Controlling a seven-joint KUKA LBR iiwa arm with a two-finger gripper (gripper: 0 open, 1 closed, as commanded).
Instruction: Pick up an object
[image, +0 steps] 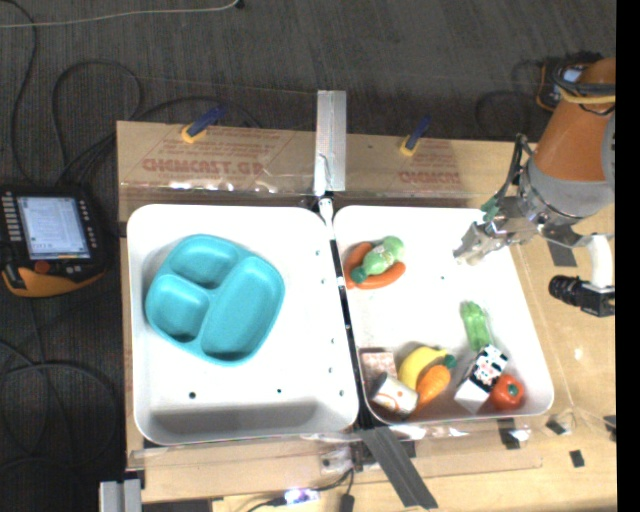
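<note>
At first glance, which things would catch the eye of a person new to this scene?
The turquoise divided tray dominates the left bin. In the right bin, bright toy foods crowd the near edge, among them a banana and a tomato. The arm's hand hangs over that bin's far right corner.

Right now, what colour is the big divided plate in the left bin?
Turquoise blue plate, clearest in the camera view.

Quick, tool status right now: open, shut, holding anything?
Tool: fingers too small and blurred to tell open from shut; nothing seen between them. It hangs over the upper right part of the right bin, apart from the toys.
</note>
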